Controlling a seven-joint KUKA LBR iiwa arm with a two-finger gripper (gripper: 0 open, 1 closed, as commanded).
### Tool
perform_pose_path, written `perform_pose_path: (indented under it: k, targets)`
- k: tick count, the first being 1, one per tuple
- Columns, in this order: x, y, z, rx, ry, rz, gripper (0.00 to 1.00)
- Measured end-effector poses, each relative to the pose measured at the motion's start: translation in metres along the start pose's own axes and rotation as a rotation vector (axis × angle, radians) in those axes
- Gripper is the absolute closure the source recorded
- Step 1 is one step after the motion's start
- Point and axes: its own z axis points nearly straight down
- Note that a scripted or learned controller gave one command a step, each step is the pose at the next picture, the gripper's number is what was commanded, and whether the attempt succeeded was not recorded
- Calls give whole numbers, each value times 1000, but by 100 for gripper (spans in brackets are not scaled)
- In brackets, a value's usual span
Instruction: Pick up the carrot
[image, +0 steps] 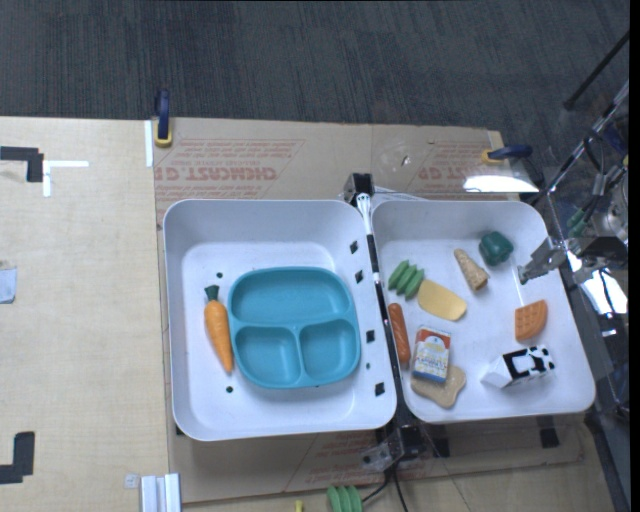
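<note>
The carrot (218, 335), orange with a green top, lies lengthwise in the left bin (190, 400). It rests against the left side of a teal divided plate (295, 325), with its green end pointing away from me. My gripper (540, 263) hangs over the right edge of the right bin (570, 395), far to the right of the carrot and with nothing visibly in it. The arm behind it runs off the right side of the view.
The right bin holds green pods (405, 278), a yellow slice (441, 300), a tan wedge (471, 269), a dark green piece (495, 247), an orange waffle piece (531, 320), a sausage (399, 333), a small carton (432, 357) and a black-and-white box (520, 366).
</note>
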Motion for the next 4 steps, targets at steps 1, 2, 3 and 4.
perform_pose_path:
  k: [1,2,3,4]
  targets:
    - [69,9,90,1,1,232,0]
    - [14,9,122,1,1,214,0]
    - [2,11,146,0,2,278,0]
    - [-4,24,150,-18,24,370,0]
